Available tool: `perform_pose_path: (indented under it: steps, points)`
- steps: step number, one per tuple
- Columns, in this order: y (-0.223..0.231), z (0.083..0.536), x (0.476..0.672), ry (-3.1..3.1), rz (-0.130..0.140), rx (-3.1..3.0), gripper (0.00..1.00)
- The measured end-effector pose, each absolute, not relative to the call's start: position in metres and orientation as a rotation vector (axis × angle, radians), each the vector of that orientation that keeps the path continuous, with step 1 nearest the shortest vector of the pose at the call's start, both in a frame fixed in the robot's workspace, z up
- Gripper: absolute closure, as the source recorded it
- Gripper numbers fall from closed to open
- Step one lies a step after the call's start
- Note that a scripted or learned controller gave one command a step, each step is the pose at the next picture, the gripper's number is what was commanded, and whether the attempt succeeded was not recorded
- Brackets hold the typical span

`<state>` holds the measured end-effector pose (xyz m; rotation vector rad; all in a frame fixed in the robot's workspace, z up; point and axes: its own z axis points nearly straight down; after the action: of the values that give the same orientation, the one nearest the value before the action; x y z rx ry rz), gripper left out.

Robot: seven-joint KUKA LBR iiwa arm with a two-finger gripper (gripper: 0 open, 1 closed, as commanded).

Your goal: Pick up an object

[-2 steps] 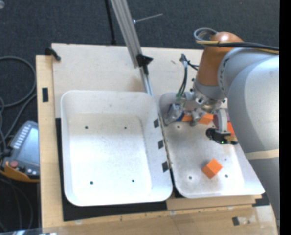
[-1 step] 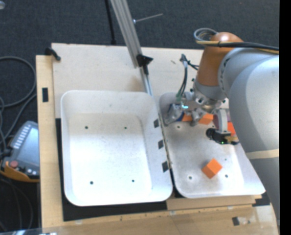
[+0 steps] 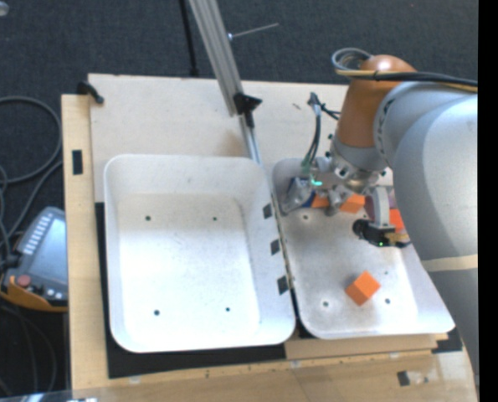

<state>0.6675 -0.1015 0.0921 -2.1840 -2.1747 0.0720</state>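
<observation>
An orange cube [image 3: 363, 288] lies on the floor of the right bin [image 3: 332, 316], toward its front. My gripper [image 3: 315, 198] is low over the back of that bin, well behind the cube and to its left. Some orange pieces [image 3: 354, 202] show right beside the wrist at the back of the bin, partly hidden by the arm. The grey arm with its orange band [image 3: 366, 111] covers the bin's back right corner.
The left bin [image 3: 182, 249] sits beside the right one, sharing a raised rim [image 3: 278, 249] between them. A slanted metal post [image 3: 219, 48] rises behind the bins. A pendant and cables [image 3: 31, 258] lie off the bench's left side.
</observation>
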Motion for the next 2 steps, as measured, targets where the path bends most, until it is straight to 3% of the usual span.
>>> perform_pose_path:
  steps: [1,2]
  points:
    - [-0.110,0.095,0.651,-2.214,0.013,-2.220,0.00]
    - [-0.134,0.168,0.532,-2.219,0.000,-2.229,0.00]
